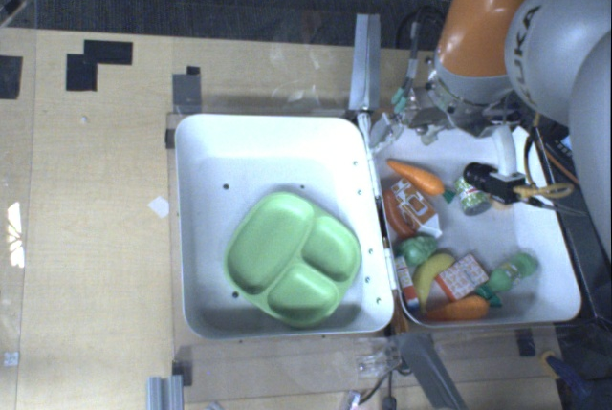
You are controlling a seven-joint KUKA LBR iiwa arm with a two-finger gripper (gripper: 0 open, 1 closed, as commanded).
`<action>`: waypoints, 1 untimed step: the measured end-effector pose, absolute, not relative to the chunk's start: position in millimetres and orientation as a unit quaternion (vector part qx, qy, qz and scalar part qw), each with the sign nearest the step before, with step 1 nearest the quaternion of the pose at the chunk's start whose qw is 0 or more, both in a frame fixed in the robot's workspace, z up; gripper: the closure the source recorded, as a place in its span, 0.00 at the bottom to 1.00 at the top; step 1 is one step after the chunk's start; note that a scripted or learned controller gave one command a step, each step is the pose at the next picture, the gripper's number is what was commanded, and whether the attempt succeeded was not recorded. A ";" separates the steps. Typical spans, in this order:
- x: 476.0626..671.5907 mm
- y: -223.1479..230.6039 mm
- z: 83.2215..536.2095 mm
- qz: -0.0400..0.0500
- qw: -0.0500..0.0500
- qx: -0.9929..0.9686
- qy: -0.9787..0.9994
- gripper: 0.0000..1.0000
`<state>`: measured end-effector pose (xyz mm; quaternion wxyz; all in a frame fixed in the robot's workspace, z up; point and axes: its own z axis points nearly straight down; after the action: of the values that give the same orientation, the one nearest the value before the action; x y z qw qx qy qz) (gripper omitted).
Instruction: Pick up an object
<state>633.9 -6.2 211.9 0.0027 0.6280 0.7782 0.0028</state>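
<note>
The claw [413, 115] was seen at the right bin's [550, 303] upper left corner; its state could not be told. A carrot [417, 177] lay just below; a centred, vertical descent was advised.

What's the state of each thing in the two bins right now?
green divided plate: right way up, flat in left bin
carrot: lying loose, right bin
banana: lying in the pile
small carton: on its side
green bottle: lying down
gripper: above right bin's far corner, holding nothing visible
</note>
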 end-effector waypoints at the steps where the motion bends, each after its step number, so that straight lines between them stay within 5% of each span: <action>1: 661.1 20.4 185.9 0.002 0.002 0.608 0.794 0.00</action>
<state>661.1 20.4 185.9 0.0022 0.6079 0.7940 0.0021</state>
